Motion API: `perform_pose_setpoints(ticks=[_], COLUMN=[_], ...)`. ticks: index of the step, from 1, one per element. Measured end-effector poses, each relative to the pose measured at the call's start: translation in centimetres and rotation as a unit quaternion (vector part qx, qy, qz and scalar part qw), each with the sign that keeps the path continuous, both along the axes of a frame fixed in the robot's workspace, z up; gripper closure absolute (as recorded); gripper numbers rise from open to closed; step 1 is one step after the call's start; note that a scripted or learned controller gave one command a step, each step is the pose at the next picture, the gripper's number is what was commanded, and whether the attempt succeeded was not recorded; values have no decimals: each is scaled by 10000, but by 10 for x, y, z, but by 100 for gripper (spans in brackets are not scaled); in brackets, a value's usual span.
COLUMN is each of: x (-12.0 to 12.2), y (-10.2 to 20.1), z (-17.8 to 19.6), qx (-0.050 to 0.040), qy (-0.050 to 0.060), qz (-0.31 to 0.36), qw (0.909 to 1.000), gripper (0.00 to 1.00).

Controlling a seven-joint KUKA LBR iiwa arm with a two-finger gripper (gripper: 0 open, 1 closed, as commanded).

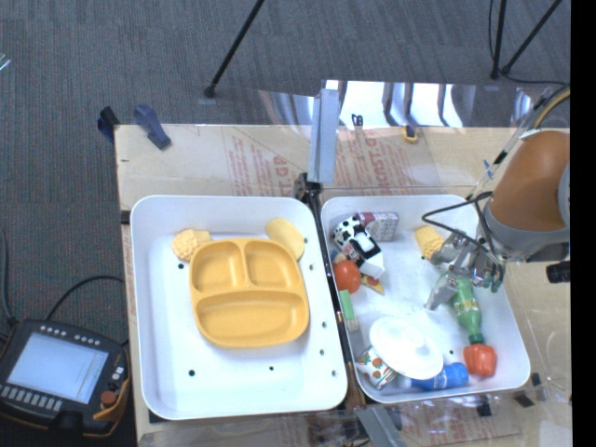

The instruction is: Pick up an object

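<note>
The gripper point(453, 282) seems partly open astride the green bottle point(467, 309), which lies lengthwise pointing toward the bin's near-right corner.

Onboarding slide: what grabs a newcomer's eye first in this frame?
The big yellow divided plate with bear ears, sitting in the left bin. Next, the arm's orange band at right, with the gripper low over the cluttered right bin, next to a green bottle and above a white lid.

Pendant point(58, 375) far left of pincer point(456, 282), off surface point(233, 161); blue clamp point(149, 125) up-left; tripod legs point(240, 37) beyond.
</note>
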State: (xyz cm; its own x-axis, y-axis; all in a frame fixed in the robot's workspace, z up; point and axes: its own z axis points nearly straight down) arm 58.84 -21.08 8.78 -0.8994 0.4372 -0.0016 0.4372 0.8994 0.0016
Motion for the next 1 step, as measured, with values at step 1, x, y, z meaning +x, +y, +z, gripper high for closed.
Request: perform_pose_setpoints(ticks=[1], x=[-36], y=[3], z=[0], qx=[5], qy=[11], qz=[-307], qw=[9995], gripper=[0])
